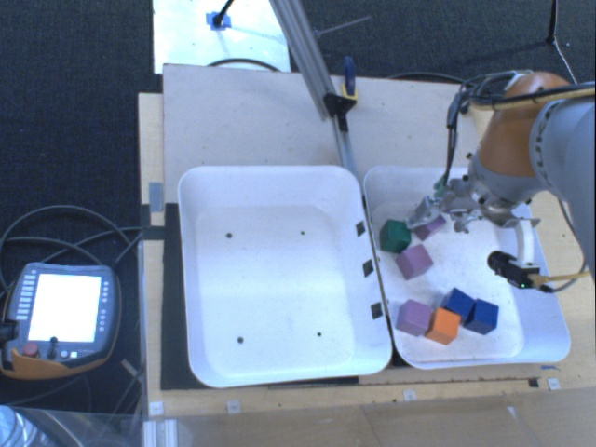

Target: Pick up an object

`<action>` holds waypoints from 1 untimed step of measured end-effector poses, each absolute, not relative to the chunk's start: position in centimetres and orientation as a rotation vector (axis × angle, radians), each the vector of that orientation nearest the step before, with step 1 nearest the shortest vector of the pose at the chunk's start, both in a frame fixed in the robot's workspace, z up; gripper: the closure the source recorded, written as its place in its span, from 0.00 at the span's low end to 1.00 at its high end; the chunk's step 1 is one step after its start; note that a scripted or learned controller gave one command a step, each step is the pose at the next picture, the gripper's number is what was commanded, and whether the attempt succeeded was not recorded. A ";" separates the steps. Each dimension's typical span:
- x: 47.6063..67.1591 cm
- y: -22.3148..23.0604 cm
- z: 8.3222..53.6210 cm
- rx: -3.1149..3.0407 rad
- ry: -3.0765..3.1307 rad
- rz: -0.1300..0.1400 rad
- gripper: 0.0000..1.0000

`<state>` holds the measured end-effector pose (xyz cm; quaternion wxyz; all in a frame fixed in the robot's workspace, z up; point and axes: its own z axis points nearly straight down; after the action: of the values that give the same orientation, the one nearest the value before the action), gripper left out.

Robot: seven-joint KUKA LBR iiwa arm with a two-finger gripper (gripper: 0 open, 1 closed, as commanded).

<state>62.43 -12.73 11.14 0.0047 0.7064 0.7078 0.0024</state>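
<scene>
Camera view: small purple block [430, 227] just under the fingers [438, 210].

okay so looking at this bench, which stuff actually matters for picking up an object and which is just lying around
Matters for the job:
- gripper, low over the right bin
- green block
- purple blocks and
- small purple piece by the gripper
- orange block
- blue blocks and

Just lying about:
- left bin
- control pendant
- clamp
</scene>
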 end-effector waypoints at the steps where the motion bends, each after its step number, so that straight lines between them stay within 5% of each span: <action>1: 62.3 -12.6 12.1 2.212 2.223 0.005 1.00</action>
<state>62.31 -12.63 12.12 0.0027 0.7054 0.7088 0.0017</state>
